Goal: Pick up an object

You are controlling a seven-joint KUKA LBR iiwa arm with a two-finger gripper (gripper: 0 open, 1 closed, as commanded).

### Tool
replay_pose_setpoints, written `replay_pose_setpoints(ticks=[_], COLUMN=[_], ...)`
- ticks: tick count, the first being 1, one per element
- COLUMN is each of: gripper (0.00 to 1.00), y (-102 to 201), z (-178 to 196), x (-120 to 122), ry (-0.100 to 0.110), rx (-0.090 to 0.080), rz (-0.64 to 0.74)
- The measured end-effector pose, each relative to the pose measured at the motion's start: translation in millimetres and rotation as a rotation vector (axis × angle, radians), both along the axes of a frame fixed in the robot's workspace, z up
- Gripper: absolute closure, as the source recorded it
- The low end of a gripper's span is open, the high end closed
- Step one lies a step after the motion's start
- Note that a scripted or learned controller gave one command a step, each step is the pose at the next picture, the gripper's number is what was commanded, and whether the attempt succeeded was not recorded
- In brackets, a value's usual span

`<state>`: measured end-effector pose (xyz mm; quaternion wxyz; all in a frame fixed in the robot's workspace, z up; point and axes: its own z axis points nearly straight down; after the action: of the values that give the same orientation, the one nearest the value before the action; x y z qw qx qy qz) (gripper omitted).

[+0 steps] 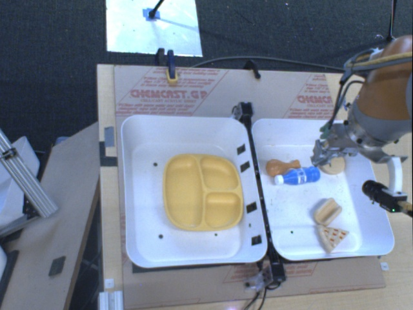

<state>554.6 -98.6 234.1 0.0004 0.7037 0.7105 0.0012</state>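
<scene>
a: anything picked up yet?
b: no. my gripper hovers right of centre, just above the blue bottle in the right bin. can't tell its state.

- You can read "CHEMCAST GP" in red on the board under the bins, near its far left corner.
- The same red print recurs near its far right corner, partly hidden and harder to read.
</scene>
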Motion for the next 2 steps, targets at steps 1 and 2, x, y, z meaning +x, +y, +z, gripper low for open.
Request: replay_pose_setpoints(ticks=[1, 2], gripper=[1.00, 1.00], y=[57.4, 101.9], z=[1.4, -2.2], x=[-5.3, 5.0], ry=[0.001, 0.000], rx=[0.001, 0.000], rz=[0.000, 0.000])
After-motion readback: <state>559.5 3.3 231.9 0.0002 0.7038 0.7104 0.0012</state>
